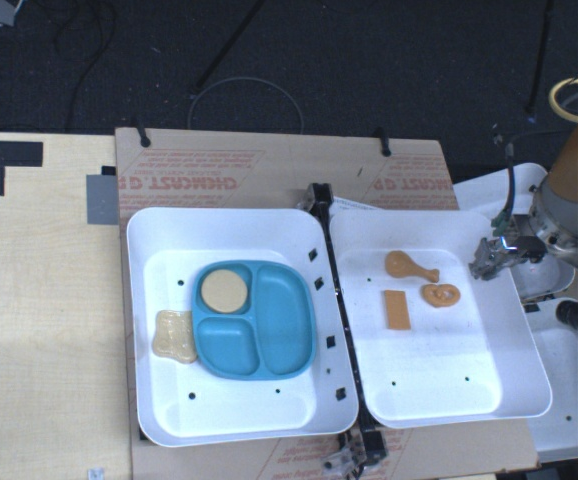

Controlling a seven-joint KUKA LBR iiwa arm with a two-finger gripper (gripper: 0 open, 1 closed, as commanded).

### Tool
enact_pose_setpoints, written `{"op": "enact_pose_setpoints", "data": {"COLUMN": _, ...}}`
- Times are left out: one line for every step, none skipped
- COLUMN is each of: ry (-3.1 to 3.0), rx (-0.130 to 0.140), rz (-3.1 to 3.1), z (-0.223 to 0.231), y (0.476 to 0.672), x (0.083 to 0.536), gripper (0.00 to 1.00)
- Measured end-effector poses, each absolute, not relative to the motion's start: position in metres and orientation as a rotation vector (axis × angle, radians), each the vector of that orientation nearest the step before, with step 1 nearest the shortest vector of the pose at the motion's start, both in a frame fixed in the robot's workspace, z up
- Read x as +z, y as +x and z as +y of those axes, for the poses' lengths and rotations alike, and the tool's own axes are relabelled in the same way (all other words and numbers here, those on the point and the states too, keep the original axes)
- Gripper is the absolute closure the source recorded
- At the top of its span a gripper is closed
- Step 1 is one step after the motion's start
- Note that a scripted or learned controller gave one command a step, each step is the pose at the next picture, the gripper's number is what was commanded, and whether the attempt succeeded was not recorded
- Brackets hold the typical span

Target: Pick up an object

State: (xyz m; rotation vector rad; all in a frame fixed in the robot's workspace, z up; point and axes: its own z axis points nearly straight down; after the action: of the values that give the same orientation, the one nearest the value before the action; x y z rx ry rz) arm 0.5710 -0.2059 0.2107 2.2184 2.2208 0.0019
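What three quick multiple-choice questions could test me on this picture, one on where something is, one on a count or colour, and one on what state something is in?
1. Where does the blue divided plate lie?
A. In the left bin
B. In the right bin
C. On the wooden bench beside the bins

2. How many orange pieces lie in the right bin?
A. One
B. Three
C. Five

3. What is in the plate's compartments?
A. All are filled
B. One holds a round tan disc
C. Each holds an orange piece

Answers:
1. A, the plate sits inside the left bin, with a pale yellowish piece at its left edge.
2. B, a drumstick shape, a flat strip and a curled piece.
3. B, the tan disc fills the upper left compartment; the other compartments show bare blue.
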Motion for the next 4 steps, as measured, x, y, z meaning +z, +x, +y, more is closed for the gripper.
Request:
{"op": "enact_pose_setpoints", "data": {"ry": 2.220, "rx": 0.000, "rz": 2.228, "z": -0.159, "y": 0.563, "x": 0.216, "gripper": 1.00}}
{"op": "enact_pose_setpoints", "data": {"ry": 2.219, "rx": 0.000, "rz": 2.231, "z": -0.100, "y": 0.566, "x": 0.208, "gripper": 1.00}}
{"op": "enact_pose_setpoints", "data": {"ry": 2.220, "rx": -0.001, "rz": 2.230, "z": -0.047, "y": 0.559, "x": 0.219, "gripper": 1.00}}
{"op": "enact_pose_setpoints", "data": {"ry": 2.221, "rx": -0.003, "rz": 2.229, "z": 0.003, "y": 0.558, "x": 0.211, "gripper": 1.00}}
